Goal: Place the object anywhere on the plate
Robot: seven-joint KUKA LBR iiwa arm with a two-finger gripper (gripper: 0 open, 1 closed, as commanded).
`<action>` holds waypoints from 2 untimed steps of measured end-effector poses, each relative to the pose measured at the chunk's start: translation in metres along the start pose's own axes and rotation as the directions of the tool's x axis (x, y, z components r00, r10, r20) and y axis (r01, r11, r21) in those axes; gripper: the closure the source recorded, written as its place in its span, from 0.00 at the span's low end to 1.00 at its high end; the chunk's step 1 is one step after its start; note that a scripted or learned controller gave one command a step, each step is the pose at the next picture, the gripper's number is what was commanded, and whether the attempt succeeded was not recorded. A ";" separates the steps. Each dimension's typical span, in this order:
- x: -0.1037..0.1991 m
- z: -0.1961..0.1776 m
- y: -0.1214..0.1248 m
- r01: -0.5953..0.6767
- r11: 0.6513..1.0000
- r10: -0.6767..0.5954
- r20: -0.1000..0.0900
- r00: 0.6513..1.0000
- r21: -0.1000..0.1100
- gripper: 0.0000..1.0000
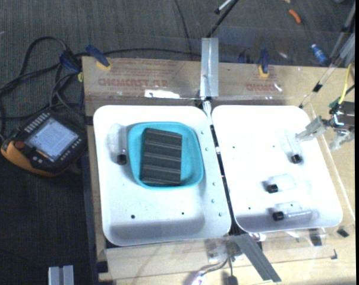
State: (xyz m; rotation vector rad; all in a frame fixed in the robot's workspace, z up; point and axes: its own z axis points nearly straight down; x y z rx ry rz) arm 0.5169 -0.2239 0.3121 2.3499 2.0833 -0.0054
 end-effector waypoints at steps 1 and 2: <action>0.000 0.000 0.000 0.000 1.000 0.000 0.000 1.000 0.000 0.00; 0.010 -0.086 0.028 -0.104 0.995 0.104 0.000 0.995 -0.002 0.00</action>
